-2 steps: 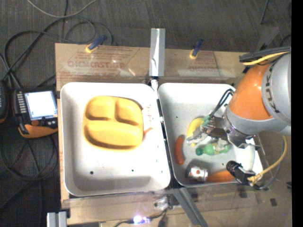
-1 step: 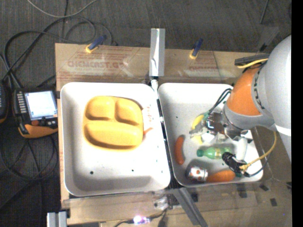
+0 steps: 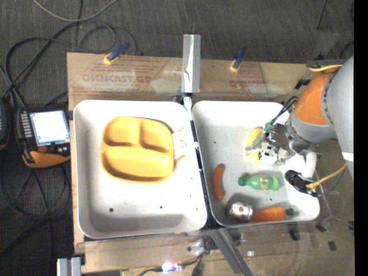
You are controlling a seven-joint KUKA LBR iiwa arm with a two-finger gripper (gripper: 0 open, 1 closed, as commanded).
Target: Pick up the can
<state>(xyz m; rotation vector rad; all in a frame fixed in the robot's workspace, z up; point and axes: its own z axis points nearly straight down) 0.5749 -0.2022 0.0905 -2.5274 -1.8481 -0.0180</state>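
As the scene stands, the bench [image 3: 138, 76] bears two white bins side by side, and the pick has not been made. Left bin [image 3: 92, 211]: holds a yellow divided tray [image 3: 138, 148], nothing else of note. Right bin [image 3: 230, 117]: holds the loose items. The arm [image 3: 319, 105] (grey, orange band above the wrist) reaches in from the right and sits over the upper right part of this bin, its gripper [image 3: 269, 145] low beside a yellow object [image 3: 254, 137] that is too small and washed-out to identify.

Items, in descending size: a green bottle [image 3: 260, 182] lying on its side mid-bin; an orange carrot-like piece [image 3: 269, 214] along the front wall; a reddish sausage-shaped piece [image 3: 218, 182] toward the left wall; and the can [image 3: 240, 210], on its side at the front of the bin, touching or just beside the carrot's left end.

Task progress, by judgement: nothing done beyond the arm being in the correct bin. The can lies well apart from the gripper, with the bottle between them. Approach, closure and lift all remain.

Gripper state cannot be told; the tool end is a clutter of dark and white parts.
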